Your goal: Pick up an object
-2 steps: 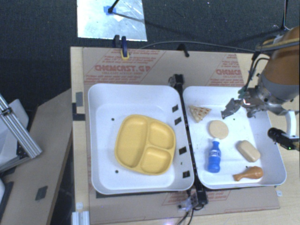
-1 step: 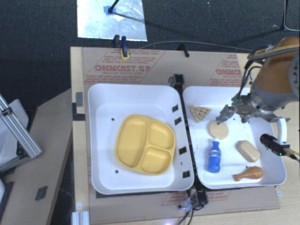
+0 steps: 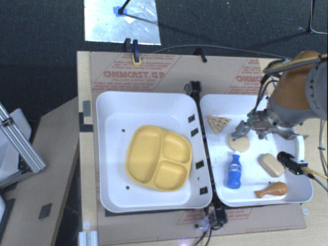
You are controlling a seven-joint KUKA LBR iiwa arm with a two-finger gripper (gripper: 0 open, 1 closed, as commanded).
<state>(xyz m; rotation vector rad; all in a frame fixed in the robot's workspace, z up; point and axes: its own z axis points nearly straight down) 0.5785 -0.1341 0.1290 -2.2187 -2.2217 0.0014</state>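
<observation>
The right bin (image 3: 302, 186) holds several small things. My gripper (image 3: 245, 131) hovers at its middle, just above a round tan cookie (image 3: 239, 144). A tan waffle wedge (image 3: 219, 123) lies to the gripper's left, near the bin's back left. A blue bottle (image 3: 234, 171) lies in front of the cookie. A pale bread roll (image 3: 270, 165) and a brown drumstick (image 3: 272, 190) rest towards the front right. Nothing shows as gripped.
The left bin (image 3: 110, 137) holds a yellow divided plate (image 3: 159, 157). A black divider with clips (image 3: 201, 137) runs between the two bins. The arm (image 3: 297, 94) reaches in over the right bin's back right corner.
</observation>
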